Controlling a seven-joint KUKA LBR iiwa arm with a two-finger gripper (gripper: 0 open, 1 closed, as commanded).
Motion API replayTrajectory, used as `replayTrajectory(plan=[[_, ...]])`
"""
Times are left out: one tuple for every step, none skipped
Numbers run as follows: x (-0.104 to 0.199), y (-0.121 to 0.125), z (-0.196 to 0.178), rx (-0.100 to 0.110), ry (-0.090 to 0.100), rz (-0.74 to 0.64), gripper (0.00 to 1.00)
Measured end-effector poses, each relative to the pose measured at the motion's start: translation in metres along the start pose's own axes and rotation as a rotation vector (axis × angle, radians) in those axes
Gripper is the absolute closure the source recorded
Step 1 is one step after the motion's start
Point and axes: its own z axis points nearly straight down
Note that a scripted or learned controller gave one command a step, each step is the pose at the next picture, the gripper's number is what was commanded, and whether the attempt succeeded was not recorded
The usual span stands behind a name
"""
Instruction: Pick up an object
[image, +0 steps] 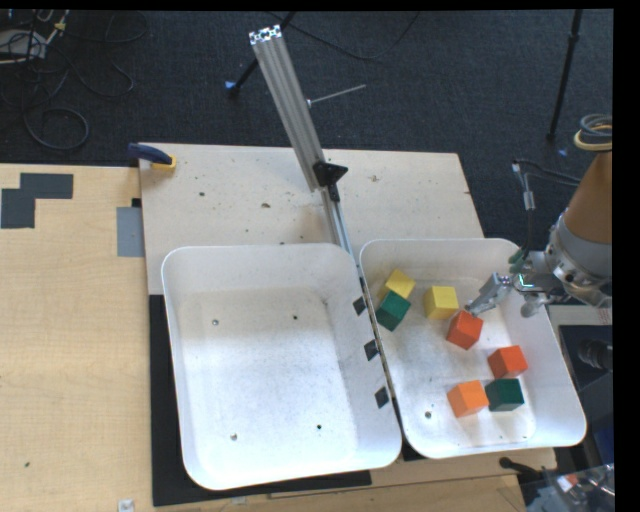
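Observation:
The right bin (560, 425) holds several blocks. A red block (464, 329) lies near its middle, with a yellow block (440, 301) just to its upper left. Further left, another yellow block (399, 283) rests against a green block (392, 311). Toward the front are an orange-red block (507, 360), an orange block (467, 397) and a dark green block (505, 394). My gripper (508, 302) hangs over the bin's right side, open, with its fingers spread. The left fingertip (486, 298) is just above and to the right of the red block. Nothing is between the fingers.
The left bin (260, 265) sits beside the right one, with black clips (370, 348) along the shared rims. A slanted aluminium post (295, 110) rises behind the bins. A blue and yellow clamp (152, 155) lies at the bench's far left corner.

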Motion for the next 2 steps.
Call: replayTrajectory(plan=[[0.000, 0.001, -0.003, -0.005, -0.001, 0.000, 0.00], [0.002, 0.006, 0.060, 0.001, 0.000, 0.000, 0.00]])
